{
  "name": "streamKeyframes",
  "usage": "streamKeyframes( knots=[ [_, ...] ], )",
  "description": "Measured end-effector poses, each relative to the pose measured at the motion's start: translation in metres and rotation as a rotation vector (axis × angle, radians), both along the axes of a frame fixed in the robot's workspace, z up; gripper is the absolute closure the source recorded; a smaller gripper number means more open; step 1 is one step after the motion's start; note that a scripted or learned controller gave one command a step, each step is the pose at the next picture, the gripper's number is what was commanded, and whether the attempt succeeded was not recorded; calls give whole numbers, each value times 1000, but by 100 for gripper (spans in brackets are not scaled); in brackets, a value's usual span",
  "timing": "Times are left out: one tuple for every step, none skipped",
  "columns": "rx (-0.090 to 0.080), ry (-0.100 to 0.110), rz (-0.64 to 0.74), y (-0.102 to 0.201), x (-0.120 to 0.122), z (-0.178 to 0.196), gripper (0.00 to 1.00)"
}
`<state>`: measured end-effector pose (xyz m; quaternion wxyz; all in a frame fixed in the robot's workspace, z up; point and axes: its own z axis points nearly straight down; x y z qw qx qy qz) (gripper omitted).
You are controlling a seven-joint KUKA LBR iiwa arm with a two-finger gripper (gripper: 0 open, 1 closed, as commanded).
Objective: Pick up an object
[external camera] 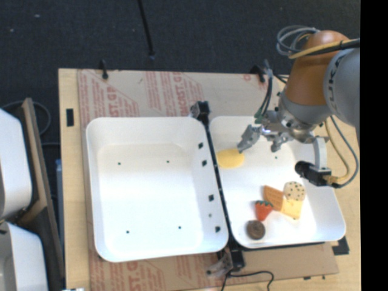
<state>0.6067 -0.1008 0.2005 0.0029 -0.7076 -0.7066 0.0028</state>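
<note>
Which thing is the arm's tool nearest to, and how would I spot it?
Look in the right bin, at its upper left, just beside the divider. There lies a pale yellow disc, flat and rounded, right under the tool. The other items cluster lower down, apart from it.

From my console: arm (327, 71) cut off at frame right; right bin's (327, 229) upper right corner hidden beneath it; gripper (262, 139) fingertips too blurred to judge.

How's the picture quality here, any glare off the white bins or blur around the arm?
Camera view: lighting is even and soft; the left bin and right bin read bright white but keep their edges, without hard glare. The whole frame is slightly soft and low in resolution. The gripper looks a little smeared, and the yellow object beside it casts only a faint shadow.
</note>
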Motion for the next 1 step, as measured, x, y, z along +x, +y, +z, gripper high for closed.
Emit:
streamKeyframes(
  knots=[
    [0, -9, 1, 0, 2, 5, 0]
  ],
)
